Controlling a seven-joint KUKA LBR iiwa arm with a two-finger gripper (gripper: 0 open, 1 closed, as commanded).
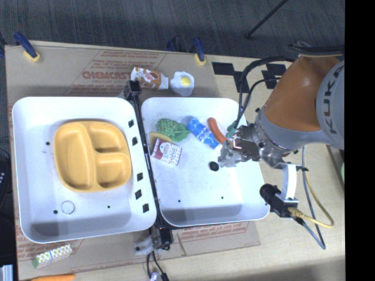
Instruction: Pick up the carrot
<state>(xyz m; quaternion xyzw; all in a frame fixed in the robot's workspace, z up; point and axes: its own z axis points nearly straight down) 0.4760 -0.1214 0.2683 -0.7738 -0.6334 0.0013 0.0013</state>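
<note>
- We see a cardboard-covered bench (193, 69) carrying two white bins; the right bin (193, 206) holds the clutter.
- Our gripper (225, 157) hovers at the bin's three o'clock; its opening we cannot tell.
- The carrot (215, 129) lies at one o'clock, touching a blue bottle (201, 131), so we risk snagging that instead.

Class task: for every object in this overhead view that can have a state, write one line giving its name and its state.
Small orange carrot: lying loose in the right white bin, not gripped.
Blue plastic bottle: on its side, beside the carrot.
Red-and-white packet: lying flat.
Yellow divided tray: upright in the left white bin.
Gripper: low over the right bin.
</note>
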